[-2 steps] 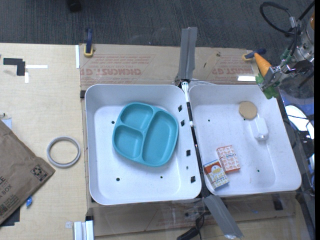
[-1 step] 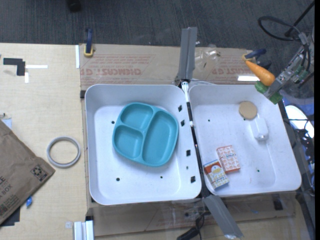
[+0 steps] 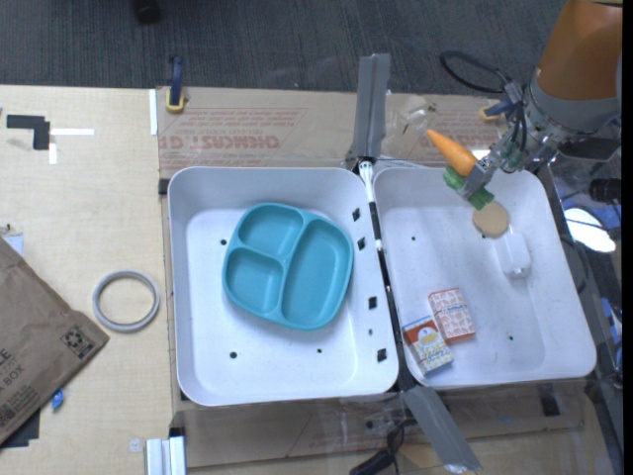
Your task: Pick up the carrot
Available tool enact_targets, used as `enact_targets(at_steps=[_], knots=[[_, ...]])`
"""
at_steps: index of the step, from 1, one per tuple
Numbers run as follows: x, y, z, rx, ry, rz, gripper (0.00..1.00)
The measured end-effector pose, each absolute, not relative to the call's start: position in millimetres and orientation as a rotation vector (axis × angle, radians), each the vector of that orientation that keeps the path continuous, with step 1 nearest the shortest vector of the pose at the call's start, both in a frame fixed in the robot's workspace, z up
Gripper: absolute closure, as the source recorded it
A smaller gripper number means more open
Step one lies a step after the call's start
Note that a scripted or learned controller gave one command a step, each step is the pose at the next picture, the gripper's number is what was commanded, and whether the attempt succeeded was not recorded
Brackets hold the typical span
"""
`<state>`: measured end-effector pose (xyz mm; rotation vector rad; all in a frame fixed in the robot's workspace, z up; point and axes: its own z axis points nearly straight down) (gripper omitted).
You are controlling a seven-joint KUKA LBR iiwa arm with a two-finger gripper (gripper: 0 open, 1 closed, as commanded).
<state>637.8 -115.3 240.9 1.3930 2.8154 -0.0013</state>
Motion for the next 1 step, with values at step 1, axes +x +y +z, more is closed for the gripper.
enact_targets(at_steps=[1], knots=[[644.3, -42.6, 212.1, 1.377, 2.825, -0.002, 1.0]])
